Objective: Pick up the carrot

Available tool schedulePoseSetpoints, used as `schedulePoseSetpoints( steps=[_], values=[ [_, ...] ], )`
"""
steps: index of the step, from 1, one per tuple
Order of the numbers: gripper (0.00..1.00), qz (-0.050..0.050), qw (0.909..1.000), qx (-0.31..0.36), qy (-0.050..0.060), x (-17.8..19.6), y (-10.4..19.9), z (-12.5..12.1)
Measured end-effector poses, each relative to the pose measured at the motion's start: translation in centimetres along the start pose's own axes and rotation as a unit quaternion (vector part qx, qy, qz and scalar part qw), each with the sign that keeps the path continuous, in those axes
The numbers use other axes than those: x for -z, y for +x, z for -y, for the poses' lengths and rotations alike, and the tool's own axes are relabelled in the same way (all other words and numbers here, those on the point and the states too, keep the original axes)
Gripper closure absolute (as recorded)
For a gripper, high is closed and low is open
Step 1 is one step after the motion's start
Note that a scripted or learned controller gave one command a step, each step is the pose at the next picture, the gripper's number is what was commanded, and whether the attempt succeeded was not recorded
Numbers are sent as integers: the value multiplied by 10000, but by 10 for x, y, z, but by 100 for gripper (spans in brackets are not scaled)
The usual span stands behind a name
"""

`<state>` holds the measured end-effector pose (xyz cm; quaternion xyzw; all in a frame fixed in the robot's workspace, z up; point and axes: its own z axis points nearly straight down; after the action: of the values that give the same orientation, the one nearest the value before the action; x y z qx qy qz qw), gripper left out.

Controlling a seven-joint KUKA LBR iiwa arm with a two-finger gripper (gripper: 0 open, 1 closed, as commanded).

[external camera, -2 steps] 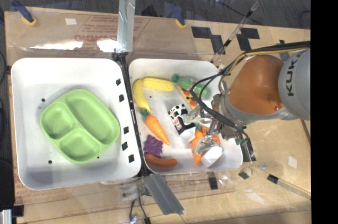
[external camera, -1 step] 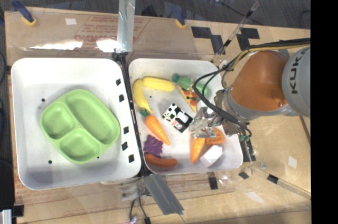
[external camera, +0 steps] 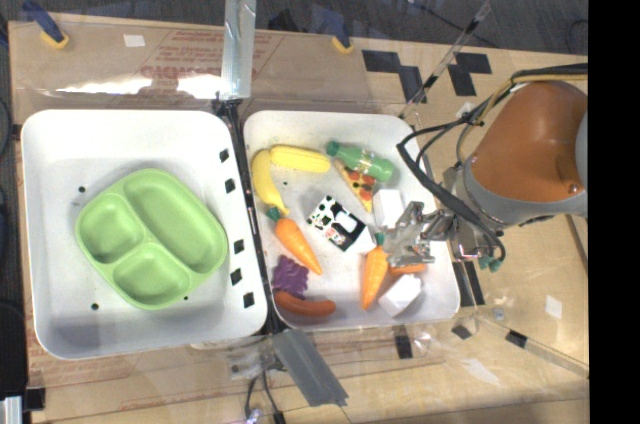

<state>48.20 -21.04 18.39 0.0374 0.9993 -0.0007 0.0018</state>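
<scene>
The gripper (external camera: 408,247) is low in the right bin (external camera: 300,124), at its right side, and it is just above the top end of a carrot (external camera: 372,276); I cannot tell how the gripper stands, because metal parts and cables crowd together there; the carrot lies on the bin floor, tilted, beside a white block (external camera: 402,294); a second carrot (external camera: 297,244) lies more to the left, near a purple piece (external camera: 291,273) and a sausage (external camera: 305,308); a banana (external camera: 266,180), a corn cob (external camera: 299,158) and a green bottle (external camera: 362,160) are further back; the left bin (external camera: 40,242) holds a green tray (external camera: 150,237); I judge the pick is not yet done, as no carrot is lifted; grasp and lift remain.
</scene>
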Motion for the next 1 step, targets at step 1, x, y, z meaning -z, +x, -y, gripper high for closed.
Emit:
schedulePoseSetpoints(
  steps=[1],
  values=[
    [100,35,9988,487,18,100,2,0]
  ],
)
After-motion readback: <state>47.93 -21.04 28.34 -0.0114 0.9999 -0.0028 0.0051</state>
